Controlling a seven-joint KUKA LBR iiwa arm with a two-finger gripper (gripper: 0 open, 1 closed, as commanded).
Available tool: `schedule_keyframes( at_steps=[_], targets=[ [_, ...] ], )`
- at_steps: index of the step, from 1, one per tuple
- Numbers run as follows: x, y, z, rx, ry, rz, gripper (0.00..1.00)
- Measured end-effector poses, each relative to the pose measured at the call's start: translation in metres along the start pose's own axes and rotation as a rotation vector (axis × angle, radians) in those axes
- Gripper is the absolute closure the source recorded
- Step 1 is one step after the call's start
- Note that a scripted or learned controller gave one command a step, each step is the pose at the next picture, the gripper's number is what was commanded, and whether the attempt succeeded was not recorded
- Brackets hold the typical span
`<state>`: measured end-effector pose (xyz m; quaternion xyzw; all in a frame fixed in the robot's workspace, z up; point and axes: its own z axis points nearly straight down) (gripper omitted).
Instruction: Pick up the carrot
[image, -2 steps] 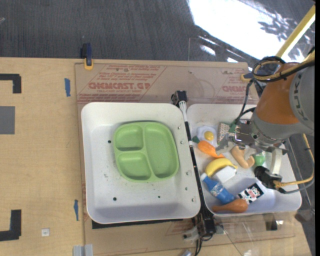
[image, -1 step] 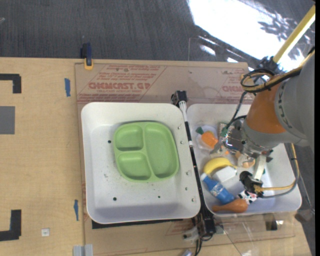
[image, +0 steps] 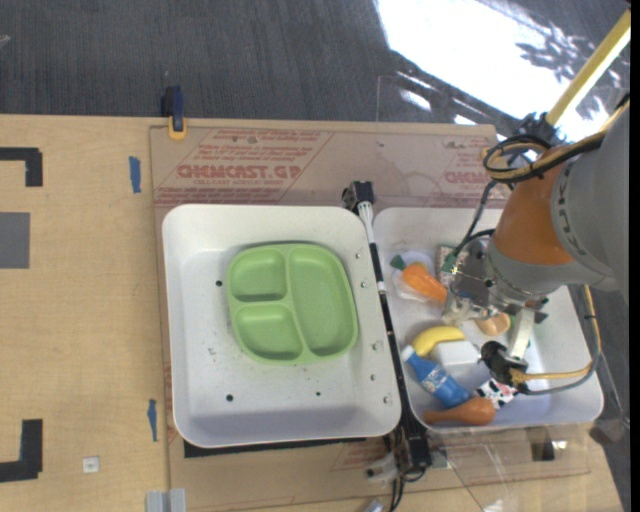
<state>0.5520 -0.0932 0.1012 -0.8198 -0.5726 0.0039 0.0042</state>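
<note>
The carrot, orange with a green top, lies in the upper left part of the right bin, with its green end toward the bin's left wall. My gripper hangs low in that bin, just right of the carrot's orange end and close against it. The wrist and the orange-banded arm cover the bin's upper right part and whatever lies beneath.
A yellow banana, a white block, a blue packet and an orange-red sausage crowd the right bin's lower half. A peach-coloured item sits by the gripper. The left bin holds a green divided plate.
</note>
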Motion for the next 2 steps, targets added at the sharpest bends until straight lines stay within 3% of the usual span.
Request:
schedule_keyframes(
  at_steps=[1,2],
  targets=[
    [0.069,-0.023,-0.081,-0.008,0.002,0.230,1.00],
    [0.028,-0.065,-0.079,0.002,-0.001,0.319,1.00]
  ],
)
